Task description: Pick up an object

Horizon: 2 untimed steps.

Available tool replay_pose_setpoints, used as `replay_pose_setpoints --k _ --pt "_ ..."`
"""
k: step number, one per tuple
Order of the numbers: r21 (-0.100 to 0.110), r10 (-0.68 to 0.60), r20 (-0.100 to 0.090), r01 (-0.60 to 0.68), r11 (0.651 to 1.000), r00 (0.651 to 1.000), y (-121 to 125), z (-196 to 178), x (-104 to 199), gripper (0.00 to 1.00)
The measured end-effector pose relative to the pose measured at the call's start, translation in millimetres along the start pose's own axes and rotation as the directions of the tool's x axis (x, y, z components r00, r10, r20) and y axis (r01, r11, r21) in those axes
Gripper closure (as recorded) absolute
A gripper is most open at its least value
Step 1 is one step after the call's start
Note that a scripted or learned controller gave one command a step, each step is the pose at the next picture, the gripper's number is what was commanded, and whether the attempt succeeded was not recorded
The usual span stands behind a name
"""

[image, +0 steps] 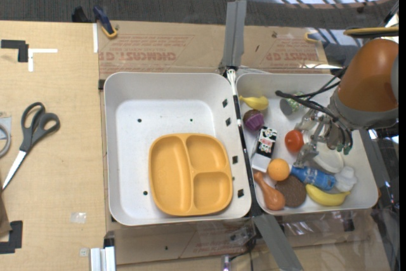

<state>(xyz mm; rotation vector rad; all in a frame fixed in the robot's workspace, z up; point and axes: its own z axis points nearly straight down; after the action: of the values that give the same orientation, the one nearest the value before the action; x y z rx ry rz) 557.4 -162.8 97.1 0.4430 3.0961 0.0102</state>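
Observation:
The right bin (361, 203) holds several small items: a yellow banana-like piece (255, 101), a purple ball (253, 119), a black-and-white box (266, 142), a red ball (293, 140), an orange ball (278, 169), an orange drumstick shape (269, 194), a brown disc (293, 192), a blue-labelled bottle (315, 177) and a banana (326, 196). My gripper (313, 144) hangs low over the bin's middle, just right of the red ball and above the bottle. Nothing visible sits between its fingers.
The left bin (120, 136) holds a yellow divided plate (190, 173). Scissors (28, 135) lie on the wooden bench at far left. A grey divider bar (233, 35) runs between the bins at the back. The arm's orange band (371, 82) overhangs the right bin's far corner.

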Motion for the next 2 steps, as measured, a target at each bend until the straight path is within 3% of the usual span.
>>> replay_pose_setpoints --k 1,2 --pt "-0.019 0.030 -0.014 -0.030 0.999 0.999 1.4 0.7 -25.8 0.00" --pt "-0.006 0.252 -0.004 -0.252 0.968 0.968 -8.1 1.1 6.8 0.00"
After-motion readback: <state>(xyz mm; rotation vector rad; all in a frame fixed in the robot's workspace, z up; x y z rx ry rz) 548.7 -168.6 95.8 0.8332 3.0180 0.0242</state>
